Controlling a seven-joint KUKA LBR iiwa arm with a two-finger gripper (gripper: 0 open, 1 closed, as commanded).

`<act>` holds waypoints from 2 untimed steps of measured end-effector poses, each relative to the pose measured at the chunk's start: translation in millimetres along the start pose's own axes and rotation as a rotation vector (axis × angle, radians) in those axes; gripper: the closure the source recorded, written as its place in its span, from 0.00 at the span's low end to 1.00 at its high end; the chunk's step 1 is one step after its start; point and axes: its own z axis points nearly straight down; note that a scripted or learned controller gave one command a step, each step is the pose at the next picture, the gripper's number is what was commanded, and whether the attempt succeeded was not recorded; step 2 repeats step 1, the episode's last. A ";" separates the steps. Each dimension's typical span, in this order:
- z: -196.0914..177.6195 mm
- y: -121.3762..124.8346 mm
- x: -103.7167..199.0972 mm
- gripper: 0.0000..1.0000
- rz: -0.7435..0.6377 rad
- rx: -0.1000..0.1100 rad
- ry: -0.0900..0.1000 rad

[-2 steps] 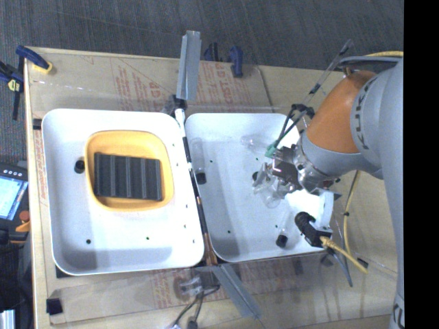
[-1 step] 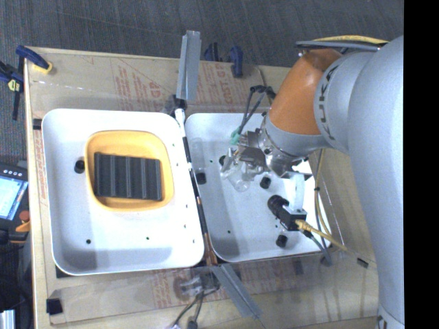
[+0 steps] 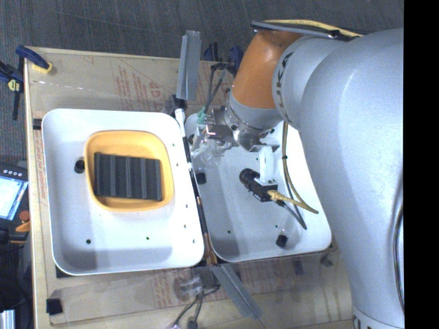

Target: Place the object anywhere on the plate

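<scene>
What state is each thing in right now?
Plate: flat in left bin, block on it.
Block: lying flat on plate.
Gripper: over right bin's top-left corner, hold unclear.
Left bit: on left bin floor, by plate's rim.
Right bit: loose on right bin floor, near corner.

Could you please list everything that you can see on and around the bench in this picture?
Bins: two, white, side by side on the bench.
Plate: one, yellow, in the left bin.
Ribbed slab: one, dark grey, on the plate.
Small pieces: three, black; one beside the plate, two in the right bin.
Clamp: one, blue, bench's far left corner.
Arm: one, grey with orange band, from the right.
Gripper: one, over the right bin's far left corner.
</scene>
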 end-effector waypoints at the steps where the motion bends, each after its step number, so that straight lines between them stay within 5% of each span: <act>1: -0.2 0.1 0.2 0.00 0.000 0.000 0.000; 2: -0.2 0.1 0.2 0.00 0.000 0.000 0.000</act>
